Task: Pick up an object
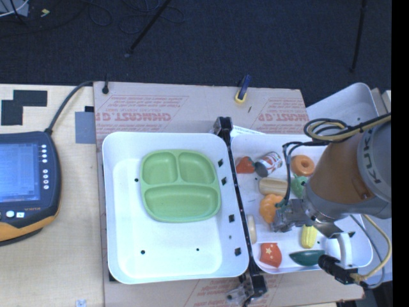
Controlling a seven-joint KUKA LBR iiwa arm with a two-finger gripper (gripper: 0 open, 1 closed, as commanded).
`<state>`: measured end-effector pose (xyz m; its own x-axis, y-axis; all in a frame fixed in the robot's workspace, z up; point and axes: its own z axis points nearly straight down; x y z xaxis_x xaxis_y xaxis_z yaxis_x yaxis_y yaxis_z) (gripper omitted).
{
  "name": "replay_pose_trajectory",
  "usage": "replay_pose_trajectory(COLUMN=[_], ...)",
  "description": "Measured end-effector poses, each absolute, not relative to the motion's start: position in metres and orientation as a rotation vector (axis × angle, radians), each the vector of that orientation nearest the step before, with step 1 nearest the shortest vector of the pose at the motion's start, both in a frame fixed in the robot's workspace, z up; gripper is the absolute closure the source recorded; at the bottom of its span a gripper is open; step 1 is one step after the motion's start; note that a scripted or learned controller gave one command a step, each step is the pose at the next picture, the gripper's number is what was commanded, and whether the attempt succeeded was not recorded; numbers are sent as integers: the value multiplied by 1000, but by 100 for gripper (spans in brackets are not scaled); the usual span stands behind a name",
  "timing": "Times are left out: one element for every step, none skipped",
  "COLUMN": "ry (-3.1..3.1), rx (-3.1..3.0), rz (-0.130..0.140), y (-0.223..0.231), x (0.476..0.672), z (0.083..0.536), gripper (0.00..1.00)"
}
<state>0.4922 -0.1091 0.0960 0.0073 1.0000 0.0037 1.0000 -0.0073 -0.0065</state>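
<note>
Bins sit side by side on the worktop (70, 107); the left bin (124, 248) holds a green divided plate (180, 185), lying flat toward its upper half; the right bin (358, 251) is crowded with small toy foods. The arm (348, 174) reaches in from the right, its orange band low over that right bin, and the jaws (287, 216) hang down among the items near the bin's middle; whether they are parted or closed I cannot tell, and nothing can be seen between them.

Just beside the jaws on their left lies an orange piece (270, 206); above it rests a pale tan cylinder (273, 185), and higher still a small can with a red-and-white label (268, 163) and a red piece (245, 165); an orange ring (303, 165) sits near the arm's upper edge. A yellow corn-like piece (308, 236) lies right of the jaws; near the bin's front edge rest a red strawberry-like piece (270, 254) and a dark teal object (308, 257). A handheld control pad (25, 184) with a screen lies at the worktop's far left.
</note>
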Motion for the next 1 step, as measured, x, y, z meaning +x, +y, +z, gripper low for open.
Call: replay_pose_trajectory(ry=[-2214], rx=[-2227], rz=[1], y=[-117], x=[486], z=[142], gripper=[100])
